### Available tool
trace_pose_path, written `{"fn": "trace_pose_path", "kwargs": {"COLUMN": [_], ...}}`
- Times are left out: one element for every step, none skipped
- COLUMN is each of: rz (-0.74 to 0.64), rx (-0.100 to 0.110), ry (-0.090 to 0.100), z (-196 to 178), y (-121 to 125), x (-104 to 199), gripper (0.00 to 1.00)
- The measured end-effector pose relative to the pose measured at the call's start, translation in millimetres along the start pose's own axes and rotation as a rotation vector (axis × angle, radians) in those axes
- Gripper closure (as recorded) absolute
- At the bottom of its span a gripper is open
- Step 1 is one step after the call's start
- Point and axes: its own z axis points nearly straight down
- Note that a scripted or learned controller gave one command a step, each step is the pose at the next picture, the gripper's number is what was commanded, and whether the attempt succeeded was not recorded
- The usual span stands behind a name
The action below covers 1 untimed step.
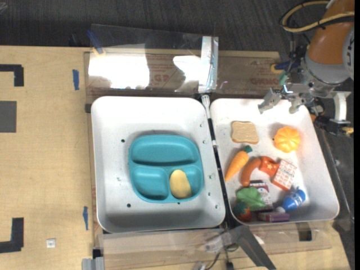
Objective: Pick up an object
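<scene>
Camera view | pincer [283, 101] apart, unladen | teal tray [164, 167]: potato [180, 183] | right bin [324, 167]: bread [244, 131], carrot [236, 163]

Light wooden surface [45, 167] fills left and centre, seen from above at slant. Black tape corner marks [16, 75] near its left edge; grey square patch [7, 117] between them. Short blue tape strips [75, 79] beside bins. Clear plastic sheet [152, 61] lies behind bins, catching bright white glare from overhead light. Brown cardboard strip [247, 72] beside it. Dark grey carpeted floor [169, 4] runs across top.
</scene>
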Motion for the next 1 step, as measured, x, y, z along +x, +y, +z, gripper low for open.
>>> {"fn": "trace_pose_path", "kwargs": {"rz": [-0.254], "rx": [-0.013], "ry": [-0.005], "z": [99.4], "y": [-21.0], "x": [4.3], "gripper": [0.00]}}
